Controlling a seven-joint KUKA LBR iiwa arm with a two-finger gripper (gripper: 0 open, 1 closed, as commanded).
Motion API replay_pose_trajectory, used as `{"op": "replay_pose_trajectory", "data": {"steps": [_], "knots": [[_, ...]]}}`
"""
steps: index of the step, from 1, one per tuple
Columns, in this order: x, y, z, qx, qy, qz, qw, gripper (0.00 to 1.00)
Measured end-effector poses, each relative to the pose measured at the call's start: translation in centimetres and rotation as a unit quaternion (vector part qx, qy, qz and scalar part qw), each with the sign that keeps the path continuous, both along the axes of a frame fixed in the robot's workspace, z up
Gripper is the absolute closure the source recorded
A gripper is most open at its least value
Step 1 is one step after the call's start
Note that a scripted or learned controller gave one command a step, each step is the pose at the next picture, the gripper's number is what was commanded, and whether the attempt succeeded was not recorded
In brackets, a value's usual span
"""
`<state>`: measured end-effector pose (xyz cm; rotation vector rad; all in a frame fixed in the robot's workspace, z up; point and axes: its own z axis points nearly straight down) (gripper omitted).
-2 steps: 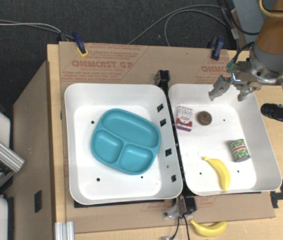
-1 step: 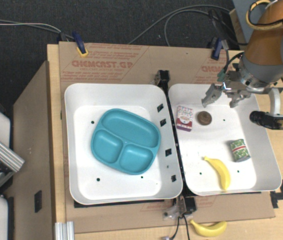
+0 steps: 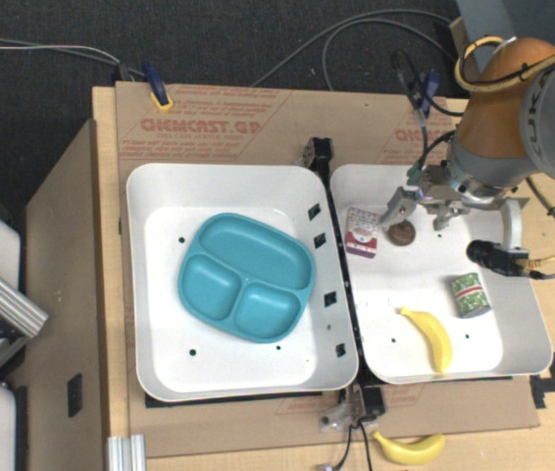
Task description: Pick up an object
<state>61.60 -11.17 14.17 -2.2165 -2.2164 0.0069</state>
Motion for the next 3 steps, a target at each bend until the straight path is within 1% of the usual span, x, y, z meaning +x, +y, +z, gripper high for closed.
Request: {"op": "replay_pose_trajectory", "data": {"steps": [1, 2, 3], "knots": [[0.1, 0.1, -4.9, 0.0006, -0.004, 0.000, 1.0000, 0.00], [0.3, 0.1, -3.5, -0.0004, -0.007, 0.000, 1.0000, 1.00], [0.0, -0.4, 1.1, -0.0013, -0.007, 0.000, 1.0000, 1.00]]}}
